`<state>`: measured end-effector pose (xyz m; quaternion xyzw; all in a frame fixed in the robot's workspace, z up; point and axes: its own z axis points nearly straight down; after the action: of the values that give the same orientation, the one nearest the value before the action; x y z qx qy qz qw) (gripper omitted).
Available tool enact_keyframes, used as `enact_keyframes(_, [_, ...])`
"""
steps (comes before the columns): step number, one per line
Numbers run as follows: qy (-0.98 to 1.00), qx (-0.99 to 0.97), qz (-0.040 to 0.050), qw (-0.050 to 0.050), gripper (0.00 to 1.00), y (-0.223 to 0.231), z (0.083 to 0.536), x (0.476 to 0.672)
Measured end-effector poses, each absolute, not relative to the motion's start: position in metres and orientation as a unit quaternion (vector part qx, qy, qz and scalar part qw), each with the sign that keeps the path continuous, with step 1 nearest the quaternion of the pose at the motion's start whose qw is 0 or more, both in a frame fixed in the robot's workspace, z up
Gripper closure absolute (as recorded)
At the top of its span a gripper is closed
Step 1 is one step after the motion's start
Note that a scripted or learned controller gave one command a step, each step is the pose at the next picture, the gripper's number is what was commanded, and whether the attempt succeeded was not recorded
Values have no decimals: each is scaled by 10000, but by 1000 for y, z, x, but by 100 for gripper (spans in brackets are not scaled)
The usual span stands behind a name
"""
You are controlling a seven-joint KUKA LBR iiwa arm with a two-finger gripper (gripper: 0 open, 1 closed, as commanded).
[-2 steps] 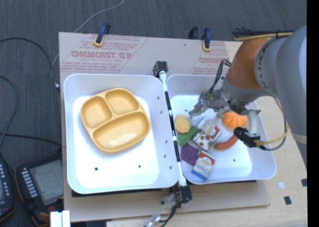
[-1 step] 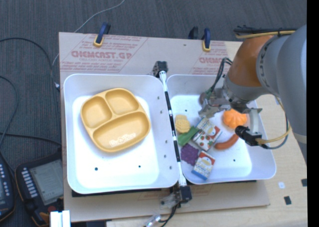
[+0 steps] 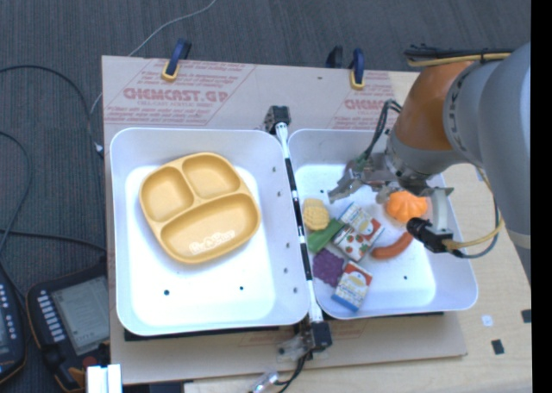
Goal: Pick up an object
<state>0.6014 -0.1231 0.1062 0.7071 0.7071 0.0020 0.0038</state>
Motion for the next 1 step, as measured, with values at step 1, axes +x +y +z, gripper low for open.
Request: enact_keyframes(1, [7059,7082,21,85,0,-107,89,576])
